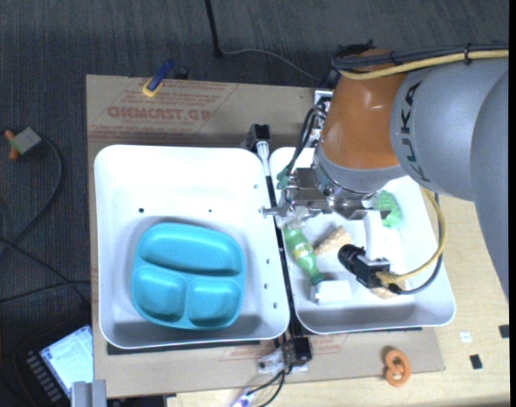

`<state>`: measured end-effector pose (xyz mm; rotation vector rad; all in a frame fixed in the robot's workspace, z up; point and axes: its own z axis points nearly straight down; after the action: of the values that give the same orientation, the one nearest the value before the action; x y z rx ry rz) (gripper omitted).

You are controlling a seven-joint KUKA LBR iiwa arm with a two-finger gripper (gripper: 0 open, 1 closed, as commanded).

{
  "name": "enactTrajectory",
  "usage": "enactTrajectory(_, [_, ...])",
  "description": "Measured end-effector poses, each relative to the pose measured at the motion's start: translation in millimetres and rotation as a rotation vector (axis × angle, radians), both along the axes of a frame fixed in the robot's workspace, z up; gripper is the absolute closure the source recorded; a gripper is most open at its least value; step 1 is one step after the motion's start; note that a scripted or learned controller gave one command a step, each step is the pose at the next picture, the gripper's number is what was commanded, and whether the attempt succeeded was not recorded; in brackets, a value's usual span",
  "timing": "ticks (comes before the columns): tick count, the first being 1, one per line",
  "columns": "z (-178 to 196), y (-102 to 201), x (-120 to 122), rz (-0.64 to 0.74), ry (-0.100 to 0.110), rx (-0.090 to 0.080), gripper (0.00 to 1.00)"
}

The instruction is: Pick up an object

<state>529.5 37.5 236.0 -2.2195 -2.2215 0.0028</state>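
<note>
Over the right bin (pixel 428 312) the big grey arm (pixel 462 134) with its glossy orange band reaches in from the right and covers most of that bin's upper half. Its gripper (pixel 302 202) sits low by the bin's left wall, with a bit of bare metal bracket poking out under the wrist. Whether it's spread or clamped on something I honestly can't tell, since the wrist hides the tips from this angle.

Stuff to pick, all in the right bin:

- A green bottle (pixel 300 254), smooth and plastic-looking, lies tilted along the left wall just beneath the gripper.
- A tan lump (pixel 330 240) with a rough, crumbly surface touches the bottle's right side. Maybe a sponge or fake bread, it's too small to say.
- A flat white block (pixel 333 292) lies near the front wall, just past the bottle's lower end.
- A white box (pixel 384 242) is partly tucked beneath the arm.
- A leafy green thing (pixel 390 210) pokes out above the box, cut off by the wrist.

The left bin (pixel 122 185) is the same shallow white plastic with rounded corners. It holds a teal divided plate (pixel 188 274), glossy and rounded, with three compartments, one long and two small.

Both bins sit on a cardboard sheet (pixel 156 113) with red lettering. An orange ring-shaped bit (pixel 397 365) lies on the bench in front of the right bin.
</note>
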Motion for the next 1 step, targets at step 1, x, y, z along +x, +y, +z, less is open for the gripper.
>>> enactTrajectory(1, [-6.8, 4.5, -46.2, -0.001, 0.000, 0.000, 1.00])
